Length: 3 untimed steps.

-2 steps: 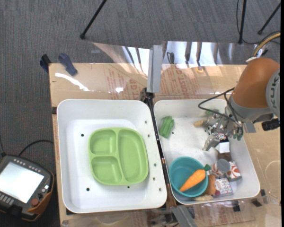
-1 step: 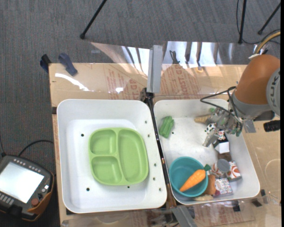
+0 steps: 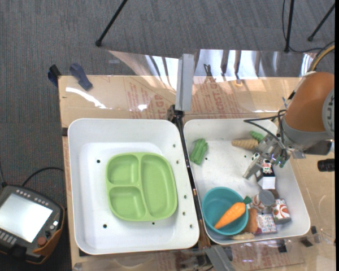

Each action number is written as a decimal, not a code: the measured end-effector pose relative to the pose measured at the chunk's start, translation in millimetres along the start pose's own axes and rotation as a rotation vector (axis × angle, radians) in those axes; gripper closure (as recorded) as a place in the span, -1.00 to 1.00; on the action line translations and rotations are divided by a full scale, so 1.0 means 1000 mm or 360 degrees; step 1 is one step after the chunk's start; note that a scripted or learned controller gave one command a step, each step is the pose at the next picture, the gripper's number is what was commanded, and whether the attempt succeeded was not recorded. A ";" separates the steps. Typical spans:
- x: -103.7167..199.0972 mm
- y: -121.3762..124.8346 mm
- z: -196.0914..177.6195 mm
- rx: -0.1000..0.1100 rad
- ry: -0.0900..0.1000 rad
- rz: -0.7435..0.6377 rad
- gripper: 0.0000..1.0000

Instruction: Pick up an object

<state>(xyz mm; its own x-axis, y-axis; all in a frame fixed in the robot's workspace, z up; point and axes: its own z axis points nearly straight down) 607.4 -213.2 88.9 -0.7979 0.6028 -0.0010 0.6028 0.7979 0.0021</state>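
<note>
The arm reaches in from the right over the right bin (image 3: pixel 214 130), its tool (image 3: pixel 264 161) low above the bin's right half, just over a small dark-and-white box (image 3: pixel 266 180). Whether the tool is released or clenched cannot be told. Far of the tool lies a tan cone (image 3: pixel 244 144). At the bin's left side a green ridged piece (image 3: pixel 199 151) lies alone. In the near part a teal bowl (image 3: pixel 216 203) holds an orange carrot (image 3: pixel 230 215), and small packets (image 3: pixel 279 212) crowd the near right corner beside it. The left bin (image 3: pixel 90 134) carries a green divided plate (image 3: pixel 141 186). Both bins sit on the bench (image 3: pixel 118 95)
</note>
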 end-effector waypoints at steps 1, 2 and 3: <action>0.024 -0.020 0.000 0.0001 0.0002 0.0333 -1.00; 0.023 -0.019 -0.010 0.0000 -0.0001 0.0325 1.00; 0.072 0.011 -0.014 0.0002 0.0004 0.0380 1.00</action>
<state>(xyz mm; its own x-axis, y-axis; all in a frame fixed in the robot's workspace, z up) 557.1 -160.9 103.2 -0.6326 0.7745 0.0022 0.7745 0.6326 0.0007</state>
